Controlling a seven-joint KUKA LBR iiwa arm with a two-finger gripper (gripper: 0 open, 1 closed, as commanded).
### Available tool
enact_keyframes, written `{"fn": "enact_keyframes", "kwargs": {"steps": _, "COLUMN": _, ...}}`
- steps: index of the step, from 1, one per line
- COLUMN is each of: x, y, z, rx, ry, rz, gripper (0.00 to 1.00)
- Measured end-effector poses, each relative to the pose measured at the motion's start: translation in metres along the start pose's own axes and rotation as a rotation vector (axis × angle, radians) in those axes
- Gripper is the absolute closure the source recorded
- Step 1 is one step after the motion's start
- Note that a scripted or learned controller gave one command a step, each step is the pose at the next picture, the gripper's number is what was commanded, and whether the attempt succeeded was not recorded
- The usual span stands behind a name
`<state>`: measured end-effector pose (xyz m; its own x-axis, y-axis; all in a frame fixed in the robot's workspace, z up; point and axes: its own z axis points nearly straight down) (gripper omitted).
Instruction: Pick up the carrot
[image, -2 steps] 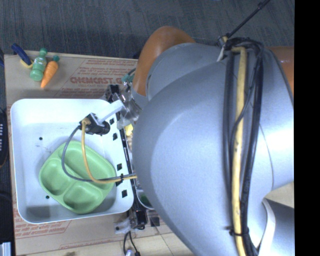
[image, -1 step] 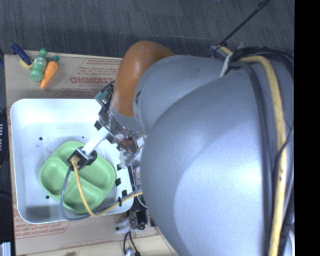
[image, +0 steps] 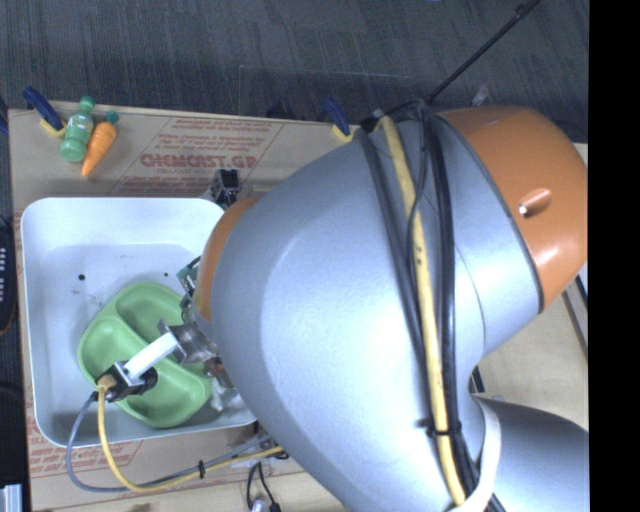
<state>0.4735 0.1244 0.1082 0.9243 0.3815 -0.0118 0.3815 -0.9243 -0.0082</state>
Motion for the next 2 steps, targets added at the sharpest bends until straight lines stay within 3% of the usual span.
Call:
{"fn": "enact_keyframes", "kwargs": {"steps": 1, "x": -0.004, "y": 0.002, "z": -0.008, "rx": 0.000, "ry": -0.018, "rz": -0.010, "gripper": 1.00}}
{"fn": "enact_keyframes", "kwargs": {"steps": 2, "x": 0.005, "y": -0.022, "z": -0.014, "rx": -0.006, "ry": -0.017, "rz": 0.136, "gripper": 1.00}}
